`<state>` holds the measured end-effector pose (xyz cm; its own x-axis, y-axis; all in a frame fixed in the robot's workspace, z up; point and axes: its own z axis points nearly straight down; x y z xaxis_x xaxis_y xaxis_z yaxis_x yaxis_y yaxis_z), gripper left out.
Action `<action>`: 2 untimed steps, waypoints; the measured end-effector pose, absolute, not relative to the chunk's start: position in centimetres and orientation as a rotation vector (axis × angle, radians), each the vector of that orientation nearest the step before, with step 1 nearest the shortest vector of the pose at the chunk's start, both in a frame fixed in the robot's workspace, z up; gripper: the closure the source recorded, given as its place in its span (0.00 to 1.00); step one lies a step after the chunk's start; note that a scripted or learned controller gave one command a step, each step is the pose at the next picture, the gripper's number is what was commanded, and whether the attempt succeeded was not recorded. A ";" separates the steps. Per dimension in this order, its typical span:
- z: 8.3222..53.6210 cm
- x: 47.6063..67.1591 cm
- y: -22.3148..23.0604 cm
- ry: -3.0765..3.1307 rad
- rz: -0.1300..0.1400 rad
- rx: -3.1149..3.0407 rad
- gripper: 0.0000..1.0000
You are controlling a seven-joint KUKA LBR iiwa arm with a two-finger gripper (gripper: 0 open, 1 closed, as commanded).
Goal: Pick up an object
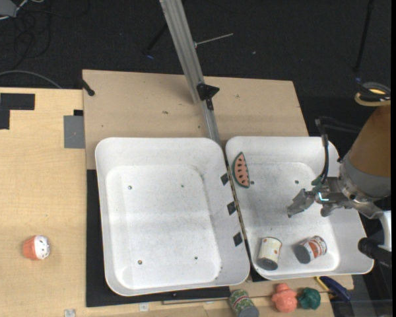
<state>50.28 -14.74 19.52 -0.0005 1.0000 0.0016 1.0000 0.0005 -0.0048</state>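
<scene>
Reaching from the right, gripper (pixel 302 203) hovers over right bin (pixel 284 152).

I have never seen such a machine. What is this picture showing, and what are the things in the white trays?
One camera looks down at a slant on a bench with two shallow white bins. The grey and orange robot arm reaches in from the right; its pincer hangs over the right bin, and nothing shows between its fingers. In that bin lie a watermelon slice toy, a white cup on its side and a small red and white can. The left bin sits beside it. A small orange ball rests on the wooden table at the left.
</scene>
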 end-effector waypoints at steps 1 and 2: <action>19.6 50.3 -14.8 -2.217 0.002 -2.222 0.00; 14.3 49.7 -13.8 -2.215 0.007 -2.216 0.00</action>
<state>49.71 -13.78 14.26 0.0004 1.0000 0.0031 1.0000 -0.0004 -0.0089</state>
